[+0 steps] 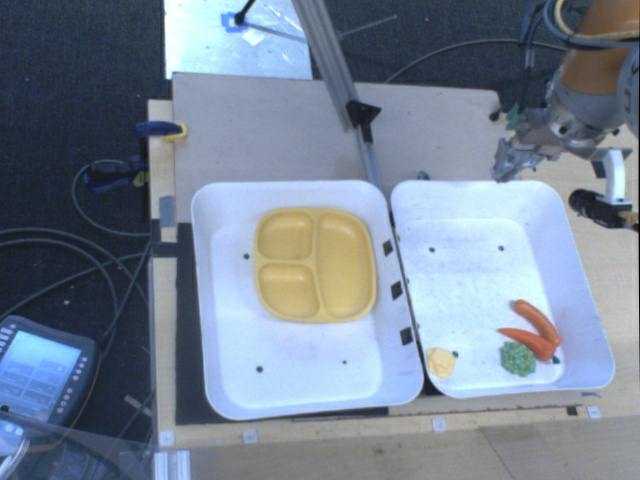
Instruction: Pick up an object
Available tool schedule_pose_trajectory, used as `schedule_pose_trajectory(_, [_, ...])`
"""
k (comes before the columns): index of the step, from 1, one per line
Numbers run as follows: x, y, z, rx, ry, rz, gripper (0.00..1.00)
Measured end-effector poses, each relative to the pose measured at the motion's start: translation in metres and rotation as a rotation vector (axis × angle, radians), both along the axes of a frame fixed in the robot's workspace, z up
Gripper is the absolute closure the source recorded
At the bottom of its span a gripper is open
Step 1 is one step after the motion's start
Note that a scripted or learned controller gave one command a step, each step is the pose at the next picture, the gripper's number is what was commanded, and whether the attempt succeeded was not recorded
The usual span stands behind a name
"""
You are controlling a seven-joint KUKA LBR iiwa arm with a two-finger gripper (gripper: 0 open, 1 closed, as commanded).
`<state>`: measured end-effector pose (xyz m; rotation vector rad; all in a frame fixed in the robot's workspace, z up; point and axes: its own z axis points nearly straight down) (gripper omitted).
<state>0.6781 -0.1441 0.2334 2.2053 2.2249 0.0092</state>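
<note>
In the right bin [560,218] lie two orange carrot-like pieces [535,320] near the front right corner, with a small green broccoli piece [517,359] just in front of them. A pale yellow lump [440,362] rests at the bin's front left corner. My gripper [508,163] hangs over the back rim of the right bin, far from all these objects, with nothing visible between its fingers. The grey arm with its orange band [605,13] reaches in from the upper right.
The left bin [220,298] holds a yellow three-compartment plate [313,265]. A grey pole [335,58] slants across the board behind the bins. Cables and a pendant [40,378] lie on the floor at left.
</note>
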Motion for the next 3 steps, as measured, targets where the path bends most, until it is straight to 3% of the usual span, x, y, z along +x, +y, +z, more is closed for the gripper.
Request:
schedule_pose_trajectory(1, [0.001, 0.000, -0.011, 0.000, 0.008, 0.000, 1.00])
schedule_pose_trajectory(3, [-0.026, 0.101, -0.006, 0.005, 0.009, 0.002, 1.00])
